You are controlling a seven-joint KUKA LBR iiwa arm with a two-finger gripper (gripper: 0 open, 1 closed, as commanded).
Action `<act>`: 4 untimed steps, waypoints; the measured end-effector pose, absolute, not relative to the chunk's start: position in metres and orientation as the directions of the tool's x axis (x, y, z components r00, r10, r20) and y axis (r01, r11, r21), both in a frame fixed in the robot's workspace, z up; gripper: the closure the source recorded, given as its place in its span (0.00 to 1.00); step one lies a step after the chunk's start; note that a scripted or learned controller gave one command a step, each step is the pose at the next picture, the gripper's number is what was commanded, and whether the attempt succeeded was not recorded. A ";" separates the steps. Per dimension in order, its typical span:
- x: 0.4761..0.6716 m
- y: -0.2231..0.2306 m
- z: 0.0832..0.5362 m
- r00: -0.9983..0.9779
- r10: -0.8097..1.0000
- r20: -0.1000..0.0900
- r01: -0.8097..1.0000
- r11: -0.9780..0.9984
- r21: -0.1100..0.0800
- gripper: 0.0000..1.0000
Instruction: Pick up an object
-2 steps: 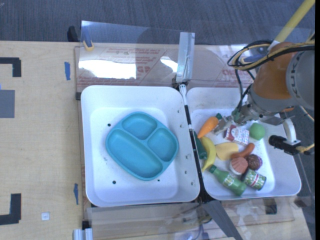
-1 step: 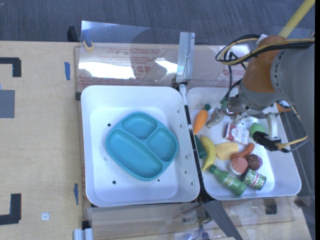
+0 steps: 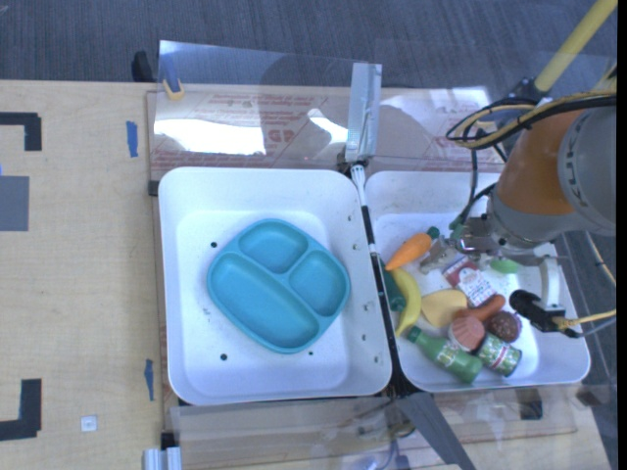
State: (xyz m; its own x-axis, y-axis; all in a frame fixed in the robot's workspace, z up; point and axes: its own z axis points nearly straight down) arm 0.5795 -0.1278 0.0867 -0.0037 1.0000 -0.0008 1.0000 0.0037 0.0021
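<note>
Inside the right bin point(image 3: 573, 365), toy food point(image 3: 460, 316) is lying heaped beneath the gripper point(image 3: 468, 246); finger state undeterminable. Label print unreadable. Blue divided plate point(image 3: 278, 284) is occupying the left bin point(image 3: 186, 213).

Probably robotics lab: taped bench point(image 3: 69, 262), twin white bins point(image 3: 186, 262), carpet floor point(image 3: 294, 8).
</note>
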 end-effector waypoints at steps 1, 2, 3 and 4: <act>0.582 -0.128 0.099 -0.002 1.000 -0.001 1.000 0.002 0.009 1.00; 0.494 -0.101 0.088 -0.143 0.990 -0.001 0.990 0.143 0.007 1.00; 0.495 -0.101 0.098 -0.141 0.990 -0.003 0.990 0.141 0.011 1.00; 0.515 -0.044 0.202 -0.029 1.000 0.001 1.000 0.029 0.004 1.00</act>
